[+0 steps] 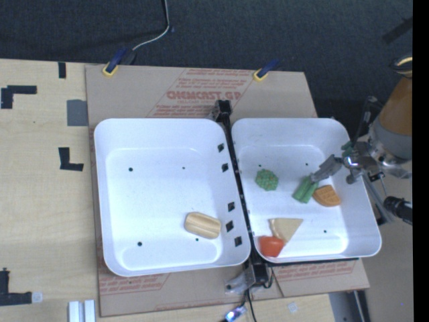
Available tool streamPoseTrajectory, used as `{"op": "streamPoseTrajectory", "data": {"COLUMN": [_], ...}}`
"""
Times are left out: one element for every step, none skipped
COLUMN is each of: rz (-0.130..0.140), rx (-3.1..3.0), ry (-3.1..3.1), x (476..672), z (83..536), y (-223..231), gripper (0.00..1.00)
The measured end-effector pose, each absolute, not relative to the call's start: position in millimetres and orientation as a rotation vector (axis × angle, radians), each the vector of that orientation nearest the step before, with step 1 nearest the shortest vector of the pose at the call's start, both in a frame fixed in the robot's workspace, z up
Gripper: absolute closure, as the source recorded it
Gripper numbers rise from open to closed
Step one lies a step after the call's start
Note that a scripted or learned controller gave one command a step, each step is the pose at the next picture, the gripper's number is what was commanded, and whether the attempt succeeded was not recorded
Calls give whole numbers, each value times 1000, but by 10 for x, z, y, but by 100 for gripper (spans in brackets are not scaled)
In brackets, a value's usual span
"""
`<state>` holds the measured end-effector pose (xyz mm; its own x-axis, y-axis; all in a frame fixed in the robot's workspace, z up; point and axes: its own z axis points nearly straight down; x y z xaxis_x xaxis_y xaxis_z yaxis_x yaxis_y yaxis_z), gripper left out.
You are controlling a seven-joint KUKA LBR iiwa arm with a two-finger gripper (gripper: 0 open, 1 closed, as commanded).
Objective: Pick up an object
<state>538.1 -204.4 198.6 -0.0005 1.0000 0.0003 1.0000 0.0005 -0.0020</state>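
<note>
2 white bins side by side, gripper (320, 173) at 3 o'clock over right bin (295, 134), fingers' spread impossible to tell, tips touching green block (303, 191), bread roll (202, 225) in left bin (127, 136).

white bins (107, 180); tan roll (202, 225), green broccoli (267, 180), red tomato (271, 246), orange piece (326, 196).

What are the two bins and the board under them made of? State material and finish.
The left bin and the right bin look like moulded white plastic, smooth with a slight sheen, judging by their rounded corners and soft highlights. The board beneath looks like matte brown cardboard: flat, dull, with red print on it.
</note>
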Motion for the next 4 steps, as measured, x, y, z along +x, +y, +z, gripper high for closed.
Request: {"op": "streamPoseTrajectory", "data": {"rz": [2, 2, 3, 3], "rx": [-2212, -2228, -2216, -2218], "ry": [-2223, -2218, -2224, -2223], "x": [5809, 5522, 5846, 5844], "z": [1033, 1514, 878, 1004], "y": [-1570, -2278, -1948, -1961], "gripper": [0, 0, 0, 100]}}
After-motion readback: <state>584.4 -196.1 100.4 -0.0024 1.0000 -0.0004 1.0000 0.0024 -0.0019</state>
